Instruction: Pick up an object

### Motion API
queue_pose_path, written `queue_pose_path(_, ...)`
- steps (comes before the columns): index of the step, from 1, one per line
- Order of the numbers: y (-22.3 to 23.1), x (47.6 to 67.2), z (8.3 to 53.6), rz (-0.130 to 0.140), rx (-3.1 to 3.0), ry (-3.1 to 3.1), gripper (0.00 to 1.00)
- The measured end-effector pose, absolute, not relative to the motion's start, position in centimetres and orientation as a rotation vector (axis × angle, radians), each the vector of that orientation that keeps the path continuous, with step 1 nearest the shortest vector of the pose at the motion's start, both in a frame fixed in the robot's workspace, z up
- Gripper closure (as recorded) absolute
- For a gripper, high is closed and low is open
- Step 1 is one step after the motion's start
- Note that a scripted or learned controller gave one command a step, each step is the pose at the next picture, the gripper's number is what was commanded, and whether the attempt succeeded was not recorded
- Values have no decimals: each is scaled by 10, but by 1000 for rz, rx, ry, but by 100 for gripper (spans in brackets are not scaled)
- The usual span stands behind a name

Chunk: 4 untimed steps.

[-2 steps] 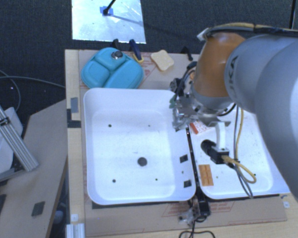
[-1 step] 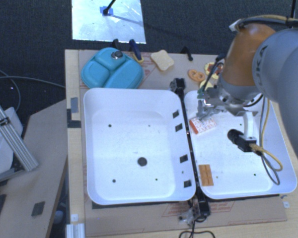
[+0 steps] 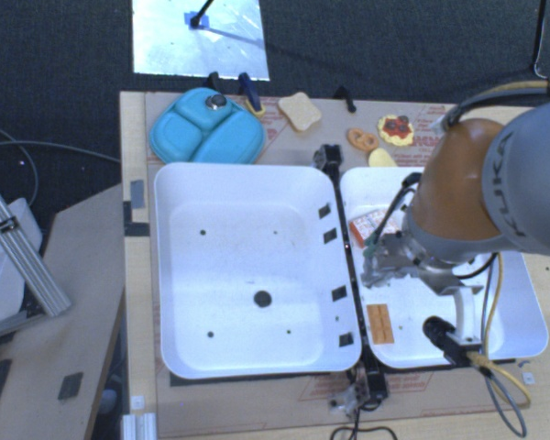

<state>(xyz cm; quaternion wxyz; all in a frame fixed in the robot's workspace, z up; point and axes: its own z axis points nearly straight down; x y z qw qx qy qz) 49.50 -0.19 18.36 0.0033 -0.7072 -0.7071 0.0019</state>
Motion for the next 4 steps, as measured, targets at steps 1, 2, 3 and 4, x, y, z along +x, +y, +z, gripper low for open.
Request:
queue_pose_path(1, 60, 489, 312, -24, -2213, -2240, 100)
queue_pose_path(2, 77, 487, 369, -11, -2217, -2232, 100)
queue_pose_path(3, 90, 487, 419, -11, -2217, -2231, 100)
queue_pose_path(4, 47, 487, 470, -10, -2228, -2223, 100)
